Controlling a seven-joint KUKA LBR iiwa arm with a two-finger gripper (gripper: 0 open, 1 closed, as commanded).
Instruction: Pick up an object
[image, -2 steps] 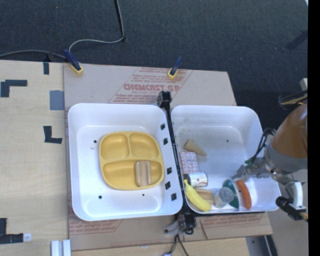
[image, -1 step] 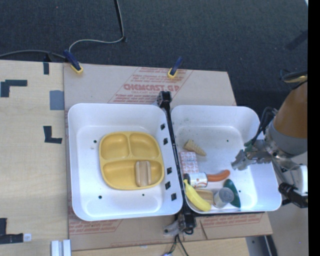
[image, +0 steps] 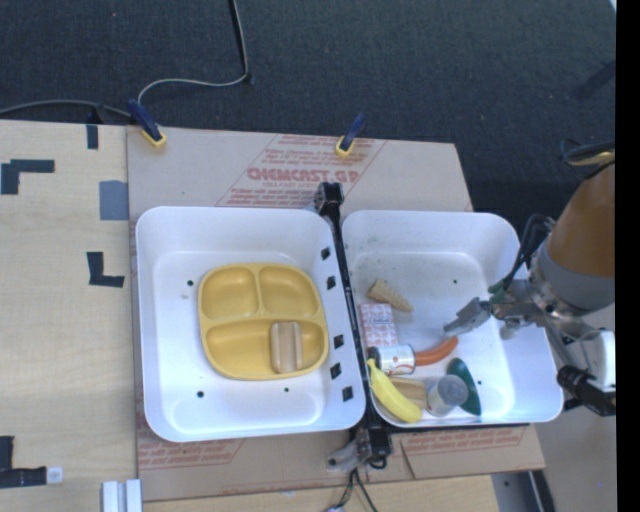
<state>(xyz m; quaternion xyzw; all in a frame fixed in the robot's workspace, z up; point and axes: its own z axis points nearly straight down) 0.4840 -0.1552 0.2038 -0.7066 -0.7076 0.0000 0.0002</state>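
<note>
Leftmost, the left bin (image: 160, 300) holds a yellow divided plate (image: 262, 318) with a tan block (image: 286, 346) lying in its lower right compartment. Right bin (image: 430, 225): cone-shaped piece (image: 390, 294) near the divider, patterned packet (image: 377, 323) below it, then small can (image: 396, 359), orange carrot (image: 436, 351), banana (image: 393, 392), green item (image: 463, 386) clustered at the front wall. Gripper (image: 468, 318) hangs over the right bin's right part, just above the carrot; jaw state cannot be told. Nothing visible between them.
</note>
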